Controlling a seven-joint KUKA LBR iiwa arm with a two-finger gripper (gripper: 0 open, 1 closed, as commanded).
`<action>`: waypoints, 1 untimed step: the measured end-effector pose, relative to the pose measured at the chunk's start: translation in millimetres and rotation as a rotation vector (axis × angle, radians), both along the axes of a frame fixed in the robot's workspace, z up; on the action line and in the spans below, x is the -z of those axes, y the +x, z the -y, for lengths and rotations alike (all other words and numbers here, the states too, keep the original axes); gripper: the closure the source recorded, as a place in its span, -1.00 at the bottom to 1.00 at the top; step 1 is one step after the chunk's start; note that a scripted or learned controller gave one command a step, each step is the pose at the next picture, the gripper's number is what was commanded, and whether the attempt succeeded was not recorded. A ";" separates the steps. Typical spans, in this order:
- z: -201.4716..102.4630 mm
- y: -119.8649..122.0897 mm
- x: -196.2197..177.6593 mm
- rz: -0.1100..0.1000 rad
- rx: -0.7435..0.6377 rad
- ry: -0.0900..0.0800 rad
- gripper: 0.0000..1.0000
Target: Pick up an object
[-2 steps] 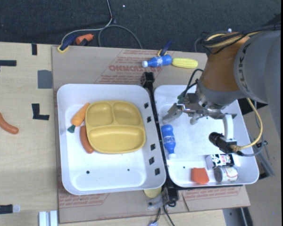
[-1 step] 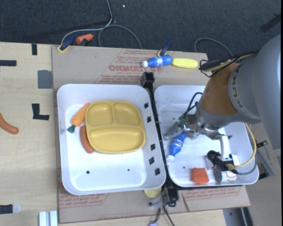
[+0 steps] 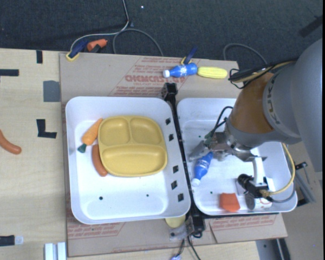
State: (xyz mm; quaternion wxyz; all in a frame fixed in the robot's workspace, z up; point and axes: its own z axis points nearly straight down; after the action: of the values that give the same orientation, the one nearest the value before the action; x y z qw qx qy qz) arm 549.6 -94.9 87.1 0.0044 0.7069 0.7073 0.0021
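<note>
Reaching down into the right bin (image 3: 276,202), the gripper (image 3: 208,148) sits at the top of a blue bottle (image 3: 202,167), well left of the orange block (image 3: 229,202). Whether the jaws are wide or closed I cannot tell. Likely the grasp step; next calls for a firm closure, then lifting.

- The grey arm (image 3: 303,102) reaches in from the right, its orange band (image 3: 252,110) angled downward.
- The hand (image 3: 208,148) sits low, pointing left.
</note>
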 end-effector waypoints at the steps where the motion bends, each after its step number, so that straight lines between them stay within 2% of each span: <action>1: 4.5 91.5 1.3 -0.001 -0.003 0.001 -1.00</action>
State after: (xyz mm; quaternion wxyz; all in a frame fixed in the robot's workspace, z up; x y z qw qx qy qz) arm 641.1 -99.4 85.8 0.0036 0.7060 0.7082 0.0020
